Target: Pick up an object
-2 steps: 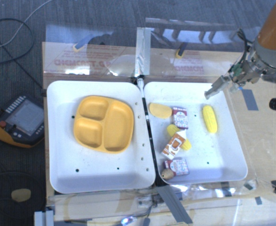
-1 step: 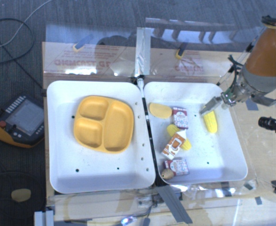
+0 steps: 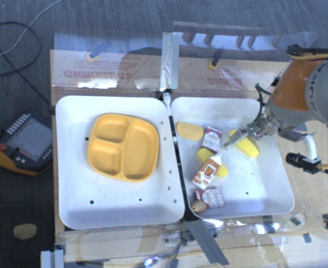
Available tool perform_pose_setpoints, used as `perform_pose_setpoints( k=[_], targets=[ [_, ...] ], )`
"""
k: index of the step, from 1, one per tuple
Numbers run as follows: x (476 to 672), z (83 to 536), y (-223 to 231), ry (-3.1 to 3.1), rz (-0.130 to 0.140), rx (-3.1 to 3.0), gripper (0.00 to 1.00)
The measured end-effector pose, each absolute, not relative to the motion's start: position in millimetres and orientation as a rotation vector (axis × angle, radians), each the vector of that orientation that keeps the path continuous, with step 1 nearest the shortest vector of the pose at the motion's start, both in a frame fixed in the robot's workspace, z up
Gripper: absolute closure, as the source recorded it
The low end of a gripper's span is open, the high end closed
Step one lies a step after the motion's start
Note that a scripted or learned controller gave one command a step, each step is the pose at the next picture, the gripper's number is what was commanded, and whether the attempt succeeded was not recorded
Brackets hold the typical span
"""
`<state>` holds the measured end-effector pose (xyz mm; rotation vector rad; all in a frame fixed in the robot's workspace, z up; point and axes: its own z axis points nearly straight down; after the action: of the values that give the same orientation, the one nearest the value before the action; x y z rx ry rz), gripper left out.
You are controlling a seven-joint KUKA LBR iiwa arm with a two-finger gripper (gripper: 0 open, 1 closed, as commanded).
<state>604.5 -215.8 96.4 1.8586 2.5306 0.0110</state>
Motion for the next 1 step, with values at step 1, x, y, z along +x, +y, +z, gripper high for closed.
perform_pose_setpoints(
  k=[1],
  targets=[
    [606.1,91.9,-216.3,2.565,0.012,1.808,0.00]
  ],
)
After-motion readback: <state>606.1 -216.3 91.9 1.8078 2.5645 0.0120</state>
